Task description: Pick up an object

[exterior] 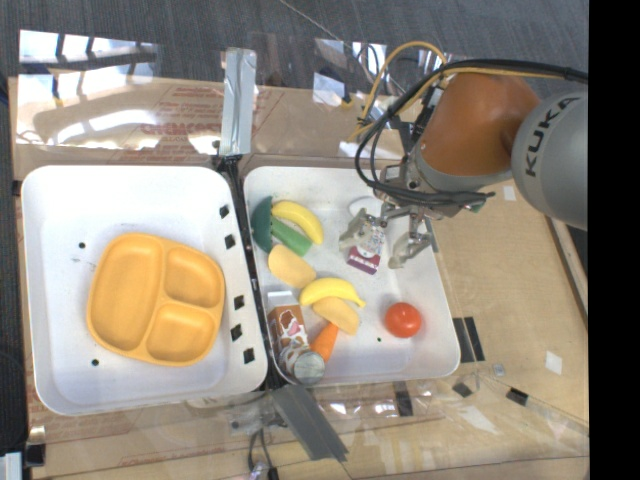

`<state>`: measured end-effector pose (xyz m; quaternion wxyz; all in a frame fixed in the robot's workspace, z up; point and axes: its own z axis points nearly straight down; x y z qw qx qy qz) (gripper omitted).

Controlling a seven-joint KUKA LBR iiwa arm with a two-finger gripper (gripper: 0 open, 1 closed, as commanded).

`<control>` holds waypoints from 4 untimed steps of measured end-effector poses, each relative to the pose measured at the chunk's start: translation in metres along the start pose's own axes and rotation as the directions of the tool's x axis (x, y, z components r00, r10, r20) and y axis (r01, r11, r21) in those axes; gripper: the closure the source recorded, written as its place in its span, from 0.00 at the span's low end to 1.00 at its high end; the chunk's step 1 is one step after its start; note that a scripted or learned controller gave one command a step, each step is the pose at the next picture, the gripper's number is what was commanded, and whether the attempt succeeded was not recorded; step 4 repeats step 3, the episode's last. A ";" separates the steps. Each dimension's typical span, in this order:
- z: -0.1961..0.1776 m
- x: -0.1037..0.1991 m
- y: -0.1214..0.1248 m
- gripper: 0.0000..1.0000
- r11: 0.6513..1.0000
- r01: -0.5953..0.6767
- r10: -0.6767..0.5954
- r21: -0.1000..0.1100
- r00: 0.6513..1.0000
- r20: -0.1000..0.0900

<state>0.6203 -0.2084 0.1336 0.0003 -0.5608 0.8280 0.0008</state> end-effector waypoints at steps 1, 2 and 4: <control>0.036 0.007 0.011 0.00 0.994 -0.108 0.108 0.012 0.994 0.002; 0.023 0.005 0.009 1.00 0.995 -0.102 0.102 0.018 0.995 0.005; 0.023 0.005 0.009 0.00 0.995 -0.102 0.102 0.018 0.995 0.005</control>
